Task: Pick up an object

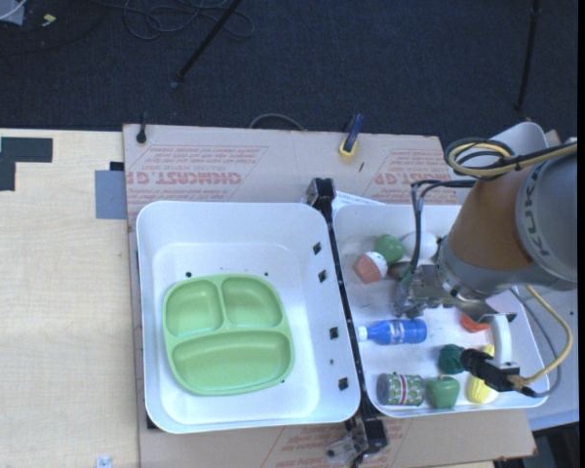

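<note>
the grey arm with its orange band reaches in from the right and hangs its two-finger gripper [409,298] low over the right-hand white bin [370,224]; whether the pincer is open or closed i cannot tell, as the wrist hides its tip, and nothing is seen to be held

the nearest thing to it is the small blue plastic bottle with a white cap [394,332], lying on its side just below the gripper in the view, its long axis running left to right across the bin, cap end to the left; my judgement is that a grasp would best cross that axis, coming down a little nearer the camera than where the gripper hangs now

also near, to the gripper's upper left, are a round red-and-white ball-like toy [371,266] and a green round object [390,249]. along the bin's near edge lie a small patterned jar [402,389], a light green piece [445,391], a dark green object [452,359] and a yellow piece [481,390], well apart from the gripper

the left-hand white bin [175,227] holds 1 light green plastic divided plate with 3 compartments [227,333], nothing in them
</note>
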Motion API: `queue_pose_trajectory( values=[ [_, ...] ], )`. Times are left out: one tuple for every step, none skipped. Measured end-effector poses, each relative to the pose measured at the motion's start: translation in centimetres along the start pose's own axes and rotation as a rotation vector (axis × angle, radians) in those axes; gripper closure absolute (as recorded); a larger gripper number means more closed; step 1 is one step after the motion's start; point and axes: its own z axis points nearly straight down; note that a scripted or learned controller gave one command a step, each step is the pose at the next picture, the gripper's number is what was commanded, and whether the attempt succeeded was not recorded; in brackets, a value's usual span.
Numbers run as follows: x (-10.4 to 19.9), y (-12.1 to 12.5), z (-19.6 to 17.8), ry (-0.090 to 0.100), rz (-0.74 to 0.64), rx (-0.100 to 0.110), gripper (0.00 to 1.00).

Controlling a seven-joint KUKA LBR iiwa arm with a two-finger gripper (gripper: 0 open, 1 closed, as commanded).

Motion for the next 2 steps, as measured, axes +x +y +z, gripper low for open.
queue_pose_trajectory(
  values=[
    [0.3, -0.7, -5.6, 0.006, -0.014, 0.017, 1.0],
    [0.2, -0.5, -10.9, 0.005, -0.017, 0.015, 1.0]
  ],
)
